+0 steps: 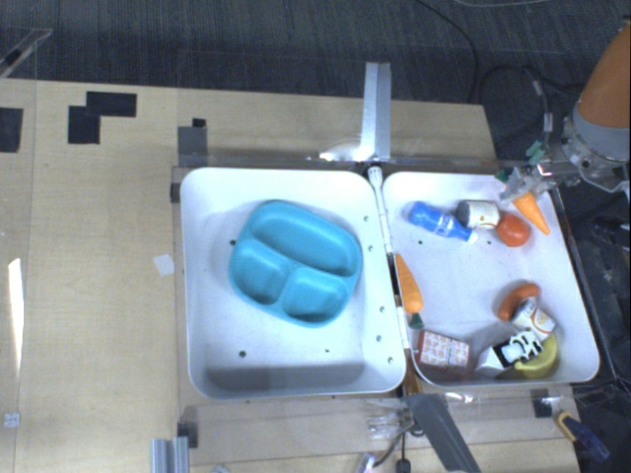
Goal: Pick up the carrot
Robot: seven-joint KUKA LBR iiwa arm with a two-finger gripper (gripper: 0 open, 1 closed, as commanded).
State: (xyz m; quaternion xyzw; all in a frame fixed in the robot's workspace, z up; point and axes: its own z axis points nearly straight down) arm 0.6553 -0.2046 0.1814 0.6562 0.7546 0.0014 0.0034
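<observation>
A small orange carrot (533,212) lies or hangs at the far right corner of the right bin (463,274), its thick end up against the tip of my gripper (521,187). The gripper comes in from the right, low over that corner, under the orange band of the arm (603,92). Whether the carrot is gripped or only touched is not visible. A second, longer carrot (407,284) lies along the right bin's left wall, well away from the gripper.
Beside the small carrot are an orange ball (512,230), a pale jar (480,213) and a blue bottle (439,220). A red box (444,350), a banana (537,363) and a small can (537,318) crowd the near edge. A blue divided plate (296,261) sits in the left bin (212,353).
</observation>
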